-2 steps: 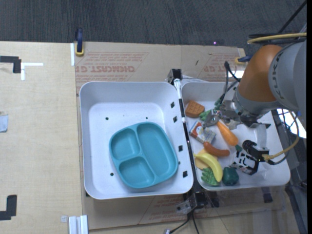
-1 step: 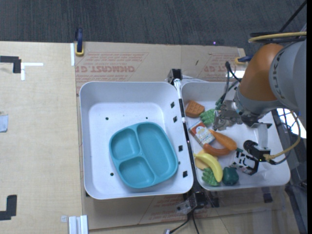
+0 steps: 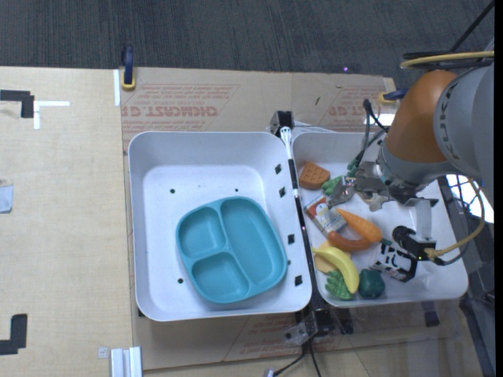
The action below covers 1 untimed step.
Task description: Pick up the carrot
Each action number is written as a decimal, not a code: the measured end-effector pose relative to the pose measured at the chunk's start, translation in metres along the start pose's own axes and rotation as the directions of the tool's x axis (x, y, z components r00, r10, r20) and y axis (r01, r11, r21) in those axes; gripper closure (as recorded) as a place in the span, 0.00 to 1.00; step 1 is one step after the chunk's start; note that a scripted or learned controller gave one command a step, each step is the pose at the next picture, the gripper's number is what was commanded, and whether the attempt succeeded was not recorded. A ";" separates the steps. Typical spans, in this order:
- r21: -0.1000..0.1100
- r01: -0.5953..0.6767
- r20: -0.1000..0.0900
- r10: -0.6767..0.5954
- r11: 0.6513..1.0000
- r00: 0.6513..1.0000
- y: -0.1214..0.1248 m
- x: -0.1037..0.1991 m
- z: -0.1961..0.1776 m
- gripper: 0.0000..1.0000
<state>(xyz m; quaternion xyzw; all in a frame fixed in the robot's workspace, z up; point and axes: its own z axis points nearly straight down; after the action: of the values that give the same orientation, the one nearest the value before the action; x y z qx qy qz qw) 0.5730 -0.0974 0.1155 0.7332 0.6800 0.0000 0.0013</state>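
— Where is the carrot sitting?

— The carrot [image 3: 363, 228] is lying in the right bin [image 3: 436, 277], roughly midway between its far and near edges and nearer its left wall than its right. It is slanting across the floor of the bin, and a red and white packet [image 3: 324, 213] is lying just beside its left end.

— And the arm?

— The arm [image 3: 471, 116] is reaching in over the bin's far-right corner, and the fingers [image 3: 343, 194] are hanging just beyond the carrot, on its far side. I cannot tell whether they are apart or together (the wrist is hiding much of them), nor whether they are touching anything.

— What else is lying in there?

— An orange-brown waffle piece [image 3: 313, 175] is sitting in the far-left corner, with a small green piece [image 3: 334, 185] just beside it, close to the fingers. A banana [image 3: 339, 264] is lying toward the near-left corner, partly over a pale green leafy piece [image 3: 338, 289], and a dark green vegetable [image 3: 371, 283] is sitting just beside it along the near edge.

— And the other bin?

— The left bin [image 3: 157, 179] is carrying a blue three-part plate [image 3: 230, 250], lying flat toward its near edge. Both bins are standing side by side on the counter [image 3: 63, 210], walls touching.
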 end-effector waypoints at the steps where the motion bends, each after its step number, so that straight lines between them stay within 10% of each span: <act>1: -0.011 -0.107 -0.002 0.107 0.994 0.994 -0.064 -0.021 0.019 0.00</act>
<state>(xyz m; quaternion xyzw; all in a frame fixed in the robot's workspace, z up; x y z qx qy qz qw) 0.5072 -0.1139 0.0969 0.7687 0.6396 0.0042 0.0048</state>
